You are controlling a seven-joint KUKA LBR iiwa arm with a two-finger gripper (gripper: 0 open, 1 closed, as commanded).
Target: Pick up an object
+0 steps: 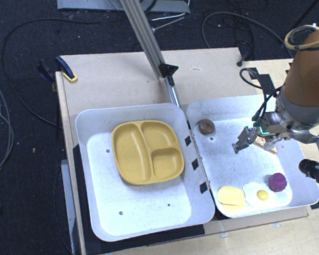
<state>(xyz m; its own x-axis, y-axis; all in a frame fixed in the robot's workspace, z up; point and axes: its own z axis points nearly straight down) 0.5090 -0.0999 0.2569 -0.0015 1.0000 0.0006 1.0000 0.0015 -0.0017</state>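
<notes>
Hovering claw (244,142) is seen over right bin (229,162), finger state untellable; nothing gripped, pick not yet done.

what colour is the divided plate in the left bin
Mustard yellow. The plate shows plainly in the camera view, lying flat in the left bin.

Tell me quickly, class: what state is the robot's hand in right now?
Hand: over the right bin, nothing seen between its parts; open or shut cannot be told.

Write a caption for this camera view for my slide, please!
Robot pincer hovering over the right bin near a purple ball.
</notes>
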